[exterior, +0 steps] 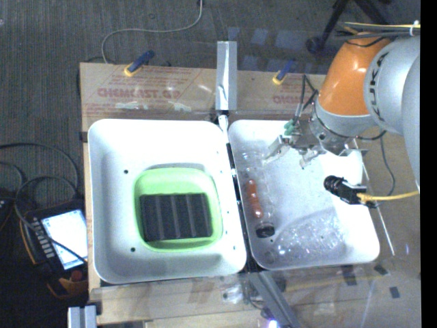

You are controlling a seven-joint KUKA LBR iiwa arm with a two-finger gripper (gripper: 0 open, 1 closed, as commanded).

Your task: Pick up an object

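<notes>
We see the grey arm (372, 80), with its orange band, reaching in from the right over the upper part of the right bin (355, 248). Its end effector (295, 142) sits near that bin's upper middle, above the white floor. We cannot tell how far its fingers are parted, and we see nothing between them.

In the right bin, a clear plastic bottle (254, 197) with reddish-orange contents and a dark cap lies lengthwise along the left wall, its cap end pointing toward the near edge. It lies below and to the left of the end effector, apart from it. A crumpled piece of clear plastic (311, 234) rests in the lower right part of the same bin, also well apart from the end effector. A black plug on a yellow cable (345, 188) hangs over the bin's right side.

The left bin (109, 183) holds a light green tray (179, 207) with a dark ribbed insert, resting near its middle. Both bins stand side by side on the worktop (136, 91), where two clamps with blue handles (138, 62) grip the far edge. A handheld screen device (58, 236) lies on the floor to the left.
</notes>
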